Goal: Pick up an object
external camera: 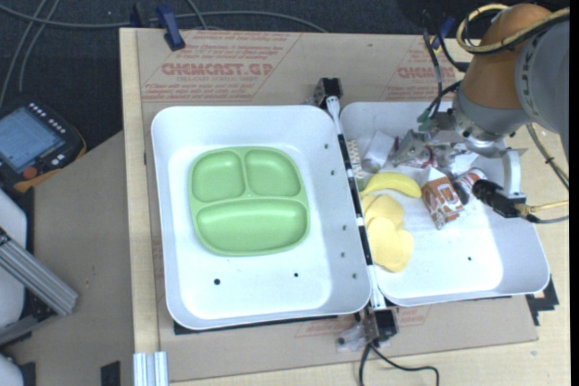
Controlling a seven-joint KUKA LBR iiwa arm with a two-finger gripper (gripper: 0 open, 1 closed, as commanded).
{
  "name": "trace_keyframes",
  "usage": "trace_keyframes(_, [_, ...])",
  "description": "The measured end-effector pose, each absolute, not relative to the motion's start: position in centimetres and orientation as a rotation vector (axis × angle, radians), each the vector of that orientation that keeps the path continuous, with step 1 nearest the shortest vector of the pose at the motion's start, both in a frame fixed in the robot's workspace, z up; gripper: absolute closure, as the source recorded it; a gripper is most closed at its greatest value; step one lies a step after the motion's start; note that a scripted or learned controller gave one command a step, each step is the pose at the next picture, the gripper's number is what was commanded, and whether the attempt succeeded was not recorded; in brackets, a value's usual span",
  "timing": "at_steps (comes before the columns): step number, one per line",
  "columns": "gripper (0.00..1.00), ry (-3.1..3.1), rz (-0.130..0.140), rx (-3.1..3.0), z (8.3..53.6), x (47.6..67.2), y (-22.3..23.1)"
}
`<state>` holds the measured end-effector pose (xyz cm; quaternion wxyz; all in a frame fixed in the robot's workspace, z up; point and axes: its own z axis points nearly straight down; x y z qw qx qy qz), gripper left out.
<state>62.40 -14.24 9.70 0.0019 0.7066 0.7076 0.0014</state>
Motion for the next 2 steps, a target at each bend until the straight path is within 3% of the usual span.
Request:
trace_keyframes(1, [0.0,2.224,0.002,2.218,8.5,66.7,-14.6])
trace_keyframes(2, [1.0,2.223,0.003,2.216,9.5,66.8,-14.6])
